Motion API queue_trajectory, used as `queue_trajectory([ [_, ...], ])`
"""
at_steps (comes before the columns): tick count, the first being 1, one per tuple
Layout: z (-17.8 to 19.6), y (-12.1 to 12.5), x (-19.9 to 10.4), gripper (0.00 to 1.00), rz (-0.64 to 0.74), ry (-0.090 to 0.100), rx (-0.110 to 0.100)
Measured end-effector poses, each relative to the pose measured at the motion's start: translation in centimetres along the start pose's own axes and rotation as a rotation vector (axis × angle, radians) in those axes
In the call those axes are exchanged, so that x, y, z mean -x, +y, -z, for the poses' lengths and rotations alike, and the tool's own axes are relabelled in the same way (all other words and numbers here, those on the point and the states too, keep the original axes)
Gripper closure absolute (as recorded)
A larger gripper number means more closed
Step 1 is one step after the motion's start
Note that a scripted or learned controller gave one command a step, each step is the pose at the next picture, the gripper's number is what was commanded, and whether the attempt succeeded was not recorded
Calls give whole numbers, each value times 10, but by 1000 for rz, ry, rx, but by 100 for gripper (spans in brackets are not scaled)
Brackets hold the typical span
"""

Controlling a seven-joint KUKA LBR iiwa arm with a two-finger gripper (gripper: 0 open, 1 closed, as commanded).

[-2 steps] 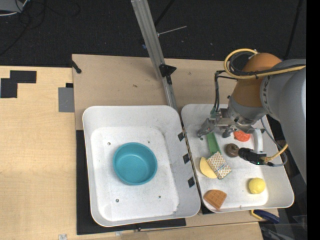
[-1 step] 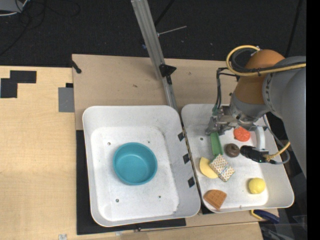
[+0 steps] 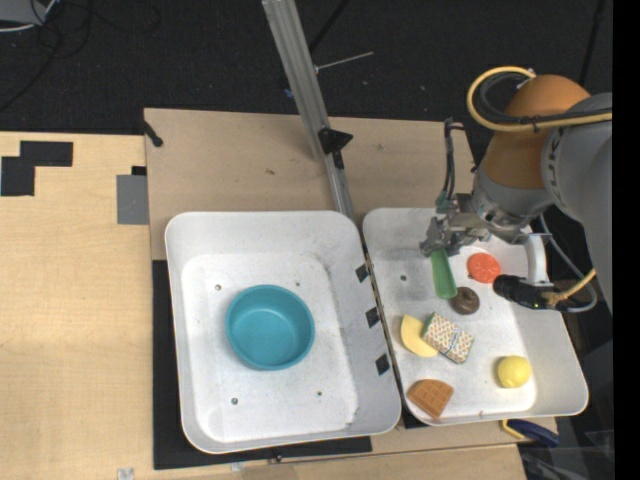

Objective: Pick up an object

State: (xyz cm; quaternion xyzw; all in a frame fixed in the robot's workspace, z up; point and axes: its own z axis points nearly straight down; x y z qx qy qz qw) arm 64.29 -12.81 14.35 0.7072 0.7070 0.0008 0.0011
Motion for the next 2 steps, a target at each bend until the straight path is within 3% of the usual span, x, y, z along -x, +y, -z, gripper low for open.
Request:
queue_trajectory([
  [2,96,-5,8,100,0,0,1],
])
